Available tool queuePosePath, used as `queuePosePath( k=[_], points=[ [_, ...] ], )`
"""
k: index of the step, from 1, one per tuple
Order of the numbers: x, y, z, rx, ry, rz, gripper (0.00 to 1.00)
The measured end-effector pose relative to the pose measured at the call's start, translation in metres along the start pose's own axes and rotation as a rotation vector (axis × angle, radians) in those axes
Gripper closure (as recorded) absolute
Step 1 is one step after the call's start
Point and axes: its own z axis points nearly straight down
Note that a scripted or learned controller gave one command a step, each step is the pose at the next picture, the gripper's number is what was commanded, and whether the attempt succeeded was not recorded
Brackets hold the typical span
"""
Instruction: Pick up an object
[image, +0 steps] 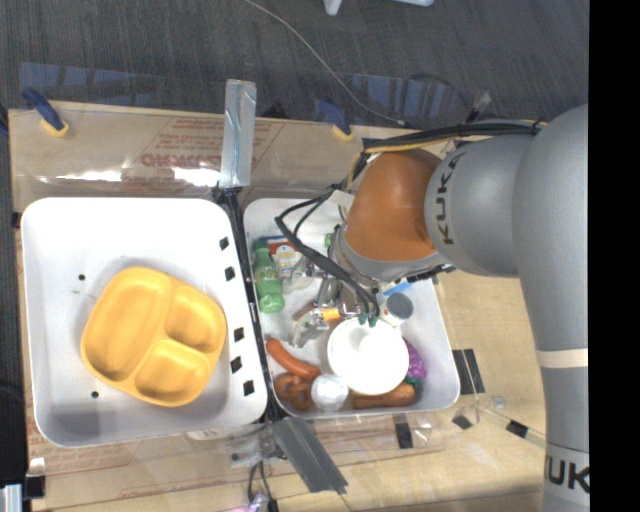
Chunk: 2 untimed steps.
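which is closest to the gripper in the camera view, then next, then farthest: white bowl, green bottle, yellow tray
Measured from the gripper in the right bin:
1. White bowl, just below and to its right, same bin.
2. Green bottle, to its left, against the bin's left wall.
3. Yellow tray, far left, in the other bin.

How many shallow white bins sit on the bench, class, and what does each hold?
2. The left bin holds a yellow divided tray. The right bin holds a jumble of small items, among them a white round dish, partly hidden under the arm.

Probably a lab: taped bins (40, 300) (cabled arm (500, 200)).
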Motion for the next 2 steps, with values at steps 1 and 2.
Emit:
queuePosePath(
  k=[1,2],
  points=[
    [0.033,-0.020,0.001,0.000,0.002,0.307,0.00],
    [0.033,0.000,0.001,0.003,0.004,0.503,0.00]
  ],
)
